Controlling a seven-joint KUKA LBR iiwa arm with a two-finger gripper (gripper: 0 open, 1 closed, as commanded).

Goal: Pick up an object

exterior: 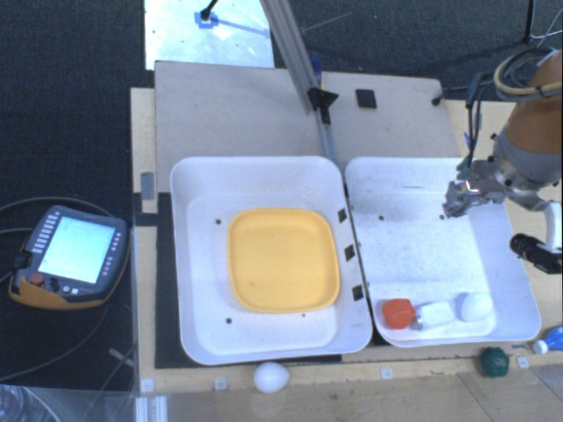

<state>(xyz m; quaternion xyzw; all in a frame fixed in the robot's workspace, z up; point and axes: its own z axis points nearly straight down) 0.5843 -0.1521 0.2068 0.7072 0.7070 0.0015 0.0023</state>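
Gripper (pixel 459 199) over right bin's (pixel 422 244) far right side; open or closed: cannot tell. Orange object (pixel 398 314), white ball (pixel 476 306) lie well apart at near edge.

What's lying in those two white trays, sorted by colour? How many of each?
Yellow: 1, the square plate in the left bin.
Orange-red: 1, the small round object in the right bin.
White: 2, the oblong piece and the egg-shaped object, both in the right bin.
Total: 4
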